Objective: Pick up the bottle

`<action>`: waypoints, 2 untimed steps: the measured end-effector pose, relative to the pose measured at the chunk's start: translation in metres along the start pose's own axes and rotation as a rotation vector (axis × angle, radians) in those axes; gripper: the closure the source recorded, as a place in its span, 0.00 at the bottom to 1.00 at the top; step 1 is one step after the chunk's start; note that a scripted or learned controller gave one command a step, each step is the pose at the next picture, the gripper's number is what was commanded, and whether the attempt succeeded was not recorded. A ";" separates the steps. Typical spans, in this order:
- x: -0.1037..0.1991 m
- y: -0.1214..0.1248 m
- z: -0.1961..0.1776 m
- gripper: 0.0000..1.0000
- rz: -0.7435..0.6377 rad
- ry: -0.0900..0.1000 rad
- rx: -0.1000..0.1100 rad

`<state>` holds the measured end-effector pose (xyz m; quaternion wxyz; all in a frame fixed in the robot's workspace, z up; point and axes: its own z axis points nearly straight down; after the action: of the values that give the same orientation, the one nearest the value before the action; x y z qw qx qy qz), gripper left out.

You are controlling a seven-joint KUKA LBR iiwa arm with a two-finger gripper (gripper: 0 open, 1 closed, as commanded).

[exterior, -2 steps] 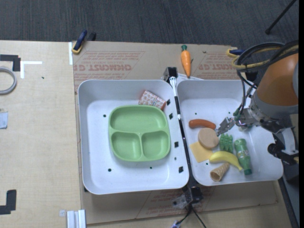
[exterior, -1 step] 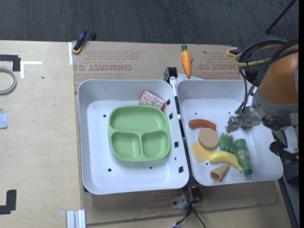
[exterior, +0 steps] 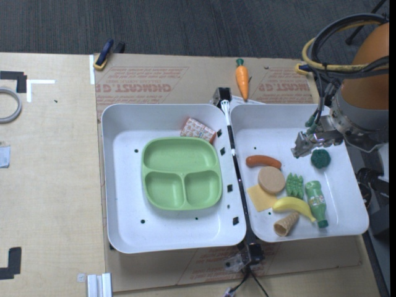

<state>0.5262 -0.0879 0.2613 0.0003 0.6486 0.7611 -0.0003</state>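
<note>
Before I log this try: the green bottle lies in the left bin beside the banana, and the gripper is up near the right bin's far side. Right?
Not quite. The camera view shows the green bottle in the right bin, beside the banana. The gripper is near that bin's far side, as you said.

You see the gripper above the right bin, near the green bottle, which lies beside the banana. The left bin holds a green divided plate.

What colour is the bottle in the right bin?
Green, with a paler label; the bottle shows in the camera view, beside the banana.
</note>
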 end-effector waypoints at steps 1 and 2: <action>0.075 -0.038 0.048 1.00 0.109 0.000 0.002; 0.136 -0.028 0.070 1.00 0.399 0.001 0.004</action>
<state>0.4769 0.0420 0.1916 -0.0010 0.7864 0.6177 -0.0014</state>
